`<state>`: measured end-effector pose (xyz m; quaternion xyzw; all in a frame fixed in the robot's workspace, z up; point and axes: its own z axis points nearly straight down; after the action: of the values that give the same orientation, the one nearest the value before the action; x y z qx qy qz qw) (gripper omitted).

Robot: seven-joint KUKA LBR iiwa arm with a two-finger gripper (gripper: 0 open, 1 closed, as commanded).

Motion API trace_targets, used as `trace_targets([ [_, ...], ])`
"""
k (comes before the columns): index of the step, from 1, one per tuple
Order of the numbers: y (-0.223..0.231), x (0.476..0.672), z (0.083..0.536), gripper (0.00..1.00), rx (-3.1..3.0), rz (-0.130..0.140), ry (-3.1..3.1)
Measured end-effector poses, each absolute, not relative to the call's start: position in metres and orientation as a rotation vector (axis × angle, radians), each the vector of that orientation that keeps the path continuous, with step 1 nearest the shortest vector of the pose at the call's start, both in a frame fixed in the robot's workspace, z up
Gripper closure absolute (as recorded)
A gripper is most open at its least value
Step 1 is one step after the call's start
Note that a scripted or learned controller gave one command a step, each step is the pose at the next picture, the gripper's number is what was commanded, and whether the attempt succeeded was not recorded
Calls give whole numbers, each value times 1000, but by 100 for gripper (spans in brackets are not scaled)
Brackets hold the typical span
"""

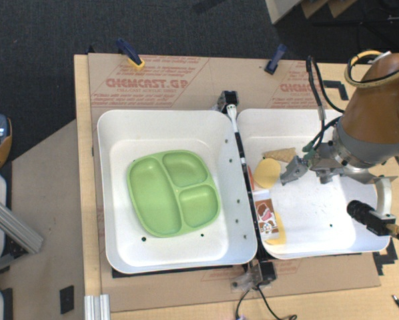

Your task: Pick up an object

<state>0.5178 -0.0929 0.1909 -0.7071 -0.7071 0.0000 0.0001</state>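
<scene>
Yellow round disc [267, 173], flat and plastic-looking, lies in the right shallow white bin [333, 235], close to that bin's left wall and a little above its mid-height. Being round, it shows no long axis and no heading. Just above it, touching or overlapping its upper edge, sits a tan wedge-shaped piece [280, 155], its long side running roughly left to right, toward the bin's left wall. Below the disc, against the same left wall and reaching to the bin's near-left corner, lies a flat rectangular packet [269, 220], brown and red print on white with a yellow edge, long axis running from far edge to near edge.

Gripper [295, 171] hangs just right of the disc, low over the bin floor, pointing left; whether it touches the disc cannot be told, and the finger spacing cannot be told either. Grey arm with orange band [376, 109] enters from the right.

Left white bin [113, 179] carries a green three-compartment plastic tray [173, 193], near the bin's centre, slightly rotated.

Both bins sit on a brown cardboard sheet [159, 79] with red printed lettering, clipped at its far edge by two blue clamps [130, 54]. Dark carpet [53, 19] surrounds the bench.
</scene>
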Motion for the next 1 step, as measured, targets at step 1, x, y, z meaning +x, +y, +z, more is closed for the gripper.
trace_targets([
  [1,-63,507,184,0,-2216,2,-2221],
])
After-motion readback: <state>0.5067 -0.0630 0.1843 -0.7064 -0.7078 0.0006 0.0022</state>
